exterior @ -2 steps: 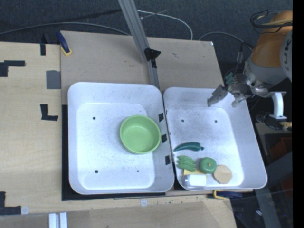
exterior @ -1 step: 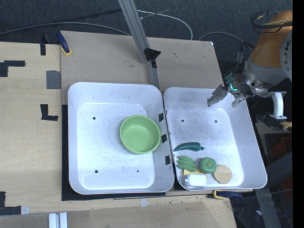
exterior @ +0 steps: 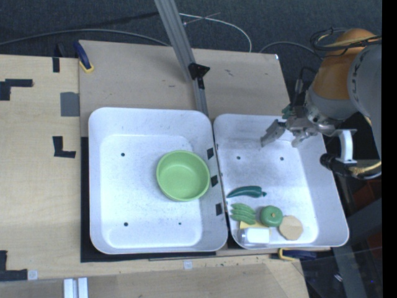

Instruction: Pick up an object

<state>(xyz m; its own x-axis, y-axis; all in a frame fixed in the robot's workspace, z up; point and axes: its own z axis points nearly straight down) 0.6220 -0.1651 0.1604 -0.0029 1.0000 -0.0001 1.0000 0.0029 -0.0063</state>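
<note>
End effector [exterior: 286, 133], seemingly spread and holding nothing, hovers well apart from the green pepper [exterior: 247, 192] below.

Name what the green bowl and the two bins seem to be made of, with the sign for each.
Green bowl: likely plastic, smooth and matte; even colour, soft sheen on the rim.
Left bin and right bin: probably moulded plastic; rounded corners, white surface with grey scuffing. Neither material is certain from this view.
</note>
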